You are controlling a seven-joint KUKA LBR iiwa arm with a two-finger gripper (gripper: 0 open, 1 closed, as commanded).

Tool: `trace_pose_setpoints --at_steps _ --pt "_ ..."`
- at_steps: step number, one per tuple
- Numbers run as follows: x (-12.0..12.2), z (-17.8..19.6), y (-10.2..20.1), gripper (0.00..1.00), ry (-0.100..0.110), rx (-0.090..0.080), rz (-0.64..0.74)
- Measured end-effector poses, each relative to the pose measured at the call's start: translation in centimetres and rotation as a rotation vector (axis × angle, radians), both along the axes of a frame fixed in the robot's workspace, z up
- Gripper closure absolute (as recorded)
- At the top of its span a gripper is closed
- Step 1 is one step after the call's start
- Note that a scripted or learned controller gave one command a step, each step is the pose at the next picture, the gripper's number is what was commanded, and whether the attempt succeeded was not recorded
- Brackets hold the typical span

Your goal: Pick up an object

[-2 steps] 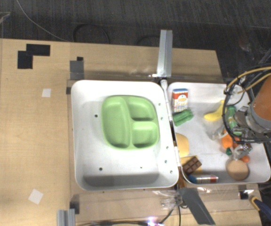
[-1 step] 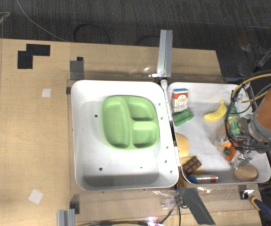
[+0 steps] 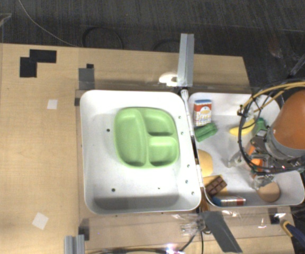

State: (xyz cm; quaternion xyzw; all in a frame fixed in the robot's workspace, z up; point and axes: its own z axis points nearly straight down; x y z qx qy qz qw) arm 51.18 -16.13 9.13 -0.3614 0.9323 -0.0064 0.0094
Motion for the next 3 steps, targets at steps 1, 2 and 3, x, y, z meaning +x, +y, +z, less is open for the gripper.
trace_pose_setpoints --at_steps 1,2,3 --pt "1.5 0.0 1.0 0.00 0.006 -0.001 0.062" --pt "5.5 -0.1 -0.3 0.00 0.004 0.002 0.095" --pt "1.2 0.0 2.8 0.00 0.003 -0.001 0.199"
